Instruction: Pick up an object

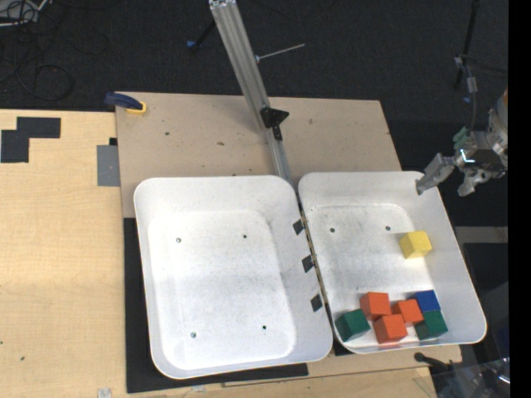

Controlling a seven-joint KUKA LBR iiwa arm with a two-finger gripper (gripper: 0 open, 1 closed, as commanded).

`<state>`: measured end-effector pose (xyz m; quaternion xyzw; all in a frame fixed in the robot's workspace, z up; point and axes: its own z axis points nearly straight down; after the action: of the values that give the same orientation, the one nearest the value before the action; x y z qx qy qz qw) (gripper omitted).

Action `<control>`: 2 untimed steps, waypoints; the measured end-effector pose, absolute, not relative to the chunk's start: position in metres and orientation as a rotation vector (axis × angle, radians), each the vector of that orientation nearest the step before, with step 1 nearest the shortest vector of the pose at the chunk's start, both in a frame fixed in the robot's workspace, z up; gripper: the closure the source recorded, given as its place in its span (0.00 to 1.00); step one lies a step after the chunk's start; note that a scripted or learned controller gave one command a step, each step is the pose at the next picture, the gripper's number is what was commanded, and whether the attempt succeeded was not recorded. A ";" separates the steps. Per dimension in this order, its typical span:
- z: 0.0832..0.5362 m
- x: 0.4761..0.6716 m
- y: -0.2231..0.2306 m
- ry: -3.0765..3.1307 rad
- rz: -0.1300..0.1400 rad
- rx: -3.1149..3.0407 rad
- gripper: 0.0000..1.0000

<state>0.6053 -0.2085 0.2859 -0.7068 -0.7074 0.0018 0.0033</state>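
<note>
The right bin [365, 191] holds a yellow cube [416, 244] on its right side. A cluster sits near its front edge: orange blocks [388, 314], a blue block [426, 300] and two green blocks [352, 324]. My gripper [450, 177] hovers over the bin's far right corner, above and behind the yellow cube. Its two fingers are spread apart, with nothing between them.
The left bin [220, 272] lies beside the right one, with small black clips [306, 262] along the shared edge. An aluminium rail [246, 65] slants up from behind the bins. A blue and yellow clamp [126, 103] sits at the bench's far left corner.
</note>
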 end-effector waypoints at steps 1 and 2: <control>0.289 0.606 -0.208 -2.224 0.003 -2.216 0.00; 0.243 0.612 -0.207 -2.222 0.006 -2.213 0.00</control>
<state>0.6118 -0.2068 0.2430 -0.7056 -0.7086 0.0020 0.0029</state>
